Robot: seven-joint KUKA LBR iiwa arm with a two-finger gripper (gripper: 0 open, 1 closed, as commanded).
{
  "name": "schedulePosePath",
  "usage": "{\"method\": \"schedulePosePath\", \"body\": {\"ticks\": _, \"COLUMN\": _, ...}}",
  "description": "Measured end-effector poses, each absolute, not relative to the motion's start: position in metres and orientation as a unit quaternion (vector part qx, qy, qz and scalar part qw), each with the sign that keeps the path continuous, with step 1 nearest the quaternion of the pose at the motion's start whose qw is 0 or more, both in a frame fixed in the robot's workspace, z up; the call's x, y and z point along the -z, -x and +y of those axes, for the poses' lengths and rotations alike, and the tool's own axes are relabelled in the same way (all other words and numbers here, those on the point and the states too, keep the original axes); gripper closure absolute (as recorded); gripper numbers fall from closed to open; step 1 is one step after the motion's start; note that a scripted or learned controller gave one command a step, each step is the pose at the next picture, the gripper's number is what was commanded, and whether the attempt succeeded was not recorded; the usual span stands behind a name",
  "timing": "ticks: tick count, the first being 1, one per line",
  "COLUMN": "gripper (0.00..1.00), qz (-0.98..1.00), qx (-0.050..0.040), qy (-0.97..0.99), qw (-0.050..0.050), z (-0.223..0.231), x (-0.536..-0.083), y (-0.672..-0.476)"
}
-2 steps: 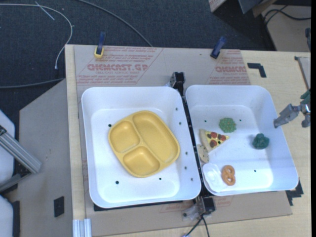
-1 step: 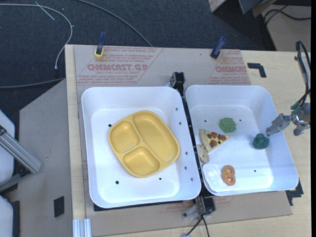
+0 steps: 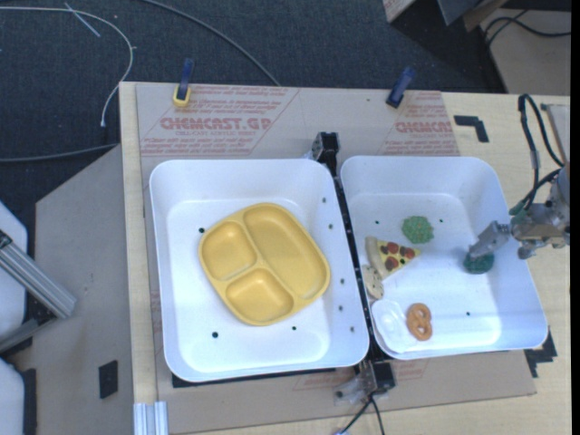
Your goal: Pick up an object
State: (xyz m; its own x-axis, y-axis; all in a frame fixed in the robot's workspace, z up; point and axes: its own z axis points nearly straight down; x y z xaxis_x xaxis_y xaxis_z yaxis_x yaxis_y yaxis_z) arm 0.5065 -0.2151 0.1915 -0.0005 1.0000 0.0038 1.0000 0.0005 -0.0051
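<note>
A small dark green object (image 3: 479, 262) lies in the right bin (image 3: 517, 329), close to its right wall. The gripper (image 3: 490, 240) is right at it, reaching in from the right; its metal tip touches or overlaps the green object's upper edge, but whether the fingers are parted or closed around it cannot be told from this angle.

To the left in the same bin, a lighter green broccoli-like piece (image 3: 418, 229) sits toward the far side, and a toy pizza slice (image 3: 391, 256) lies just left of and nearer than it. A small pretzel (image 3: 419, 320) rests on a white dish (image 3: 391, 326) in the near left corner.

The left bin (image 3: 181, 333) holds a yellow divided plate (image 3: 263, 263) with three compartments, lying flat near its middle.

Both bins sit on a cardboard-covered bench (image 3: 227, 120).
</note>
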Motion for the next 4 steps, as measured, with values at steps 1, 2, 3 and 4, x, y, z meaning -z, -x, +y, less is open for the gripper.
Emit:
{"method": "schedulePosePath", "body": {"ticks": 1, "gripper": 0.0, "qz": -0.707, "qx": -0.0005, "qy": 0.707, "qw": 0.003, "z": -0.214, "x": -0.146, "y": -0.498}}
{"method": "schedulePosePath", "body": {"ticks": 2, "gripper": 1.0, "qz": -0.707, "qx": 0.0009, "qy": 0.707, "qw": 0.0, "z": -0.215, "x": -0.159, "y": -0.5}}
{"method": "schedulePosePath", "body": {"ticks": 3, "gripper": 1.0, "qz": -0.708, "qx": 0.0016, "qy": 0.706, "qw": -0.003, "z": -0.209, "x": -0.216, "y": -0.494}}
{"method": "schedulePosePath", "body": {"ticks": 4, "gripper": 1.0, "qz": -0.708, "qx": 0.0016, "qy": 0.706, "qw": -0.004, "z": -0.206, "x": -0.279, "y": -0.491}}
